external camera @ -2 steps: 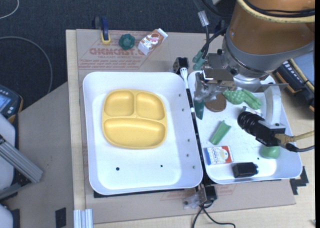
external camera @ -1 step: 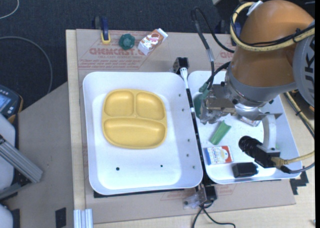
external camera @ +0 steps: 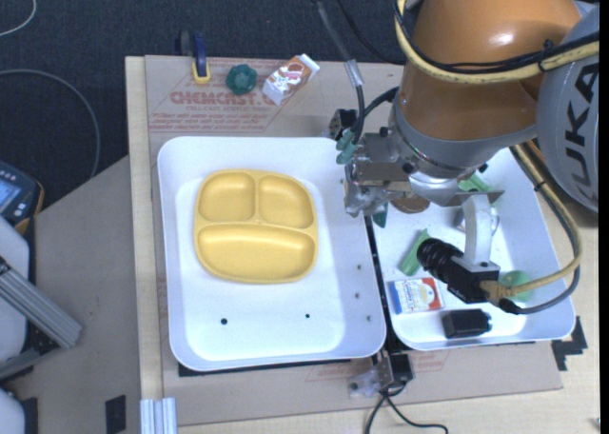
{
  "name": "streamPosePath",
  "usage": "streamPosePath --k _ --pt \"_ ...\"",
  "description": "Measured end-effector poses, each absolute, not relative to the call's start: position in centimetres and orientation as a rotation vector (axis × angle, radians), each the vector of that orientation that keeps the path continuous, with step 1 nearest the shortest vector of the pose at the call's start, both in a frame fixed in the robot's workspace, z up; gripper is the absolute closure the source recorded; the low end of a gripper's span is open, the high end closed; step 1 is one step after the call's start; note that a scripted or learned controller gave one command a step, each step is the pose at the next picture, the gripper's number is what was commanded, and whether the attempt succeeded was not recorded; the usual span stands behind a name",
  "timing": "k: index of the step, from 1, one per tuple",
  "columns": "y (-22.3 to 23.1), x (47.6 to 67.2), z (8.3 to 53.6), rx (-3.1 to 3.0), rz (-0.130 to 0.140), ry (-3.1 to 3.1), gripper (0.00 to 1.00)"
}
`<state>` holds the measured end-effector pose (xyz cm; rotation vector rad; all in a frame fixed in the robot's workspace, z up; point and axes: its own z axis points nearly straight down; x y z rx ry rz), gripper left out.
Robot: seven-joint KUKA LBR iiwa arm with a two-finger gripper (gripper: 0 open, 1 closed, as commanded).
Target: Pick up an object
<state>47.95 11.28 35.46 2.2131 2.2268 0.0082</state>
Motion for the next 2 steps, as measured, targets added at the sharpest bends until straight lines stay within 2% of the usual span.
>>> streamPosePath --k 1,2 --pt "13.8 47.8 32.5 2.222 -0.008 2.227 1.0" --pt "6.8 48.0 41.5 2.224 0.013 2.208 1.0"
